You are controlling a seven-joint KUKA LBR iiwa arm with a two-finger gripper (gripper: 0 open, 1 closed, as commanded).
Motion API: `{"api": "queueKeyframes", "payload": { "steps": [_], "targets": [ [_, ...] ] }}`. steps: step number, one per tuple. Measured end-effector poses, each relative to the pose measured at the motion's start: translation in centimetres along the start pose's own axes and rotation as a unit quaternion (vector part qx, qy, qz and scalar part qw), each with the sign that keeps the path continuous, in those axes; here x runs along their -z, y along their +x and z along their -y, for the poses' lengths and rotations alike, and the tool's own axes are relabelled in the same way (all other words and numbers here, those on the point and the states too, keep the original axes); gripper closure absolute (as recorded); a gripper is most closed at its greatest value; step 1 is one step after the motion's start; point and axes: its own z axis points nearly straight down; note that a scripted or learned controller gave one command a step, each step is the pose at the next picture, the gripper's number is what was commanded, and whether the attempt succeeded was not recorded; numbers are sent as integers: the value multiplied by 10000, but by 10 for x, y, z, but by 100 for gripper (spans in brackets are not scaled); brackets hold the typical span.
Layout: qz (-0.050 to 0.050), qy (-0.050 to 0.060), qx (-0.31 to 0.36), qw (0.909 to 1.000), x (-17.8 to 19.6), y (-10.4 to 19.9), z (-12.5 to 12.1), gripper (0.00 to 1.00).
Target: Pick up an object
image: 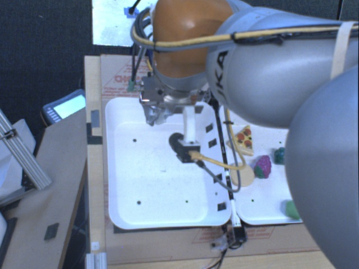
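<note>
My gripper [153,116] hangs over the far part of the left white bin [132,214], just inside its back rim. The big grey arm with its orange band covers it from above. I see nothing held under it. In the right bin [263,217] lie a pizza-slice toy [244,140], a purple grape-like lump [262,166], a teal piece [279,154], a green piece [291,208] and a pale round disc [245,176]. The arm hides most of the right bin's far and right side.
Both bins rest on a cardboard sheet [120,77] on the bench. A small device with a lit screen [64,108] and a metal rail [22,156] sit off to the left, outside the bins.
</note>
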Motion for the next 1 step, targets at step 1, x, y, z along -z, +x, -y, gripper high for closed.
{"api": "queueKeyframes", "payload": {
  "steps": [1],
  "targets": [
    [-48, -148, -2, 9999, 140, -1, 4, 100]
  ]
}}
